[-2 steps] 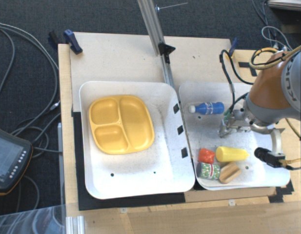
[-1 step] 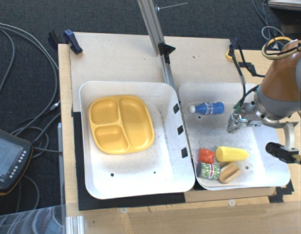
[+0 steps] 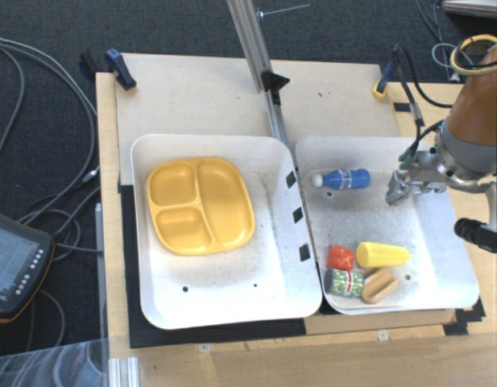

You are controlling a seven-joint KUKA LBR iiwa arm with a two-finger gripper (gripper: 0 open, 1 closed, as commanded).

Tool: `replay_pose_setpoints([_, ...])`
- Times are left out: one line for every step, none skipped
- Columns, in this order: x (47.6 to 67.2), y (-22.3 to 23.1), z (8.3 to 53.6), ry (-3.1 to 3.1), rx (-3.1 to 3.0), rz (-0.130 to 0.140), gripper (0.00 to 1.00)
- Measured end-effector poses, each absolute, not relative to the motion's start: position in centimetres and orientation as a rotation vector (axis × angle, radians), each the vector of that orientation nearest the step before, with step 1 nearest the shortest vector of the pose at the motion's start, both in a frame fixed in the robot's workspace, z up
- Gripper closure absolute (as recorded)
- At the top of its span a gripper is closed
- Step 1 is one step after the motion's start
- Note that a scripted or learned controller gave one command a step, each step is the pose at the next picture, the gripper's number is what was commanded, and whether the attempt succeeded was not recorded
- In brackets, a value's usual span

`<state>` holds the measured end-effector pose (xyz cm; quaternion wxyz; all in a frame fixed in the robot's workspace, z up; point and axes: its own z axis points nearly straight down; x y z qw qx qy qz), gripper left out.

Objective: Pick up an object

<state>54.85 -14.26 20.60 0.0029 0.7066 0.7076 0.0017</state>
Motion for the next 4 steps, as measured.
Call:
replay_pose_setpoints([55.0, -14.2, 23.7, 2.220, 2.216, 0.005, 1.00])
replay_pose_setpoints([56.8, -10.2, 23.2, 2.227, 2.214, 0.004, 1.00])
replay_pose_setpoints([58.8, -4.0, 23.2, 2.231, 2.212, 0.005, 1.00])
replay_pose_setpoints([60.7, 1.5, 24.1, 2.230, 2.212, 0.006, 1.00])
